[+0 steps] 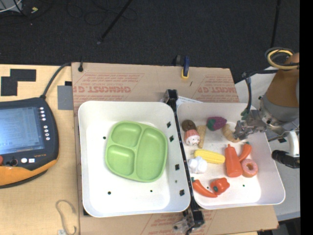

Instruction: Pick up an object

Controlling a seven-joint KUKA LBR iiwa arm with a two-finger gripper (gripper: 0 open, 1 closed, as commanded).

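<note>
Bench with two white bins on cardboard

The bench (29, 199) has a light wood top, and a sheet of printed brown cardboard (127, 84) lies flat across its middle. The left bin (93, 180) and the right bin (274, 190) sit side by side on that cardboard, their inner walls touching along a black clamp strip (178, 151). Off to the left, straight on the wood, rests a control tablet (24, 138) with an orange underside, its cable (54, 82) running up toward the cardboard's corner. A thin loop of cord (66, 214) lies near the front edge.
</note>
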